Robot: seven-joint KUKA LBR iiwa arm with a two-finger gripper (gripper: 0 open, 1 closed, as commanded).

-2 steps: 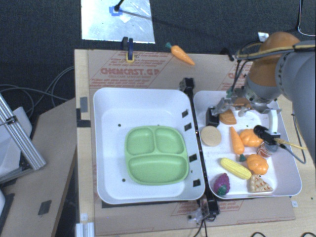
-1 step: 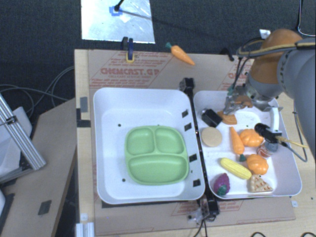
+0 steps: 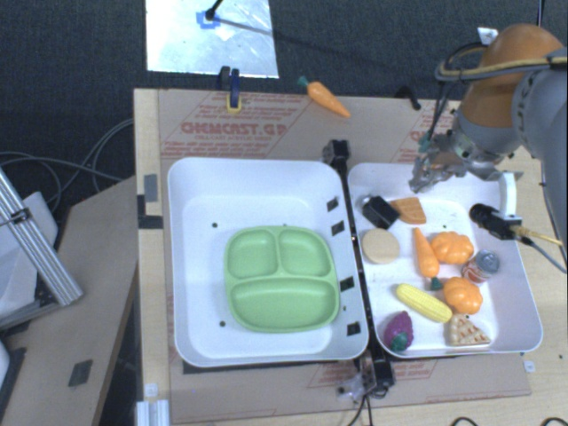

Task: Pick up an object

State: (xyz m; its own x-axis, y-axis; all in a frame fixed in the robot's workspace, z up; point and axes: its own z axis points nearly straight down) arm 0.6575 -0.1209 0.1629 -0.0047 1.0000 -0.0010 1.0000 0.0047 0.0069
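Pizza slice (image 3: 466,331) nearest, two carrots – one (image 3: 425,253) binned, one (image 3: 326,98) outside, jaws (image 3: 424,177) – grip cannot be told

Glossy white plastic bins (image 3: 266,171); matt green plastic tray (image 3: 282,278); shiny foil sheet (image 3: 211,25); cardboard base (image 3: 266,122).

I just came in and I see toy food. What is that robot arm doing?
The arm reaches in over the right bin, which is full of toy food: a corn cob, a carrot, a cracker and more. Its gripper hangs above the bin's far edge, near the cracker, with nothing in it. The left bin holds a green plate. Another carrot lies outside the bins.
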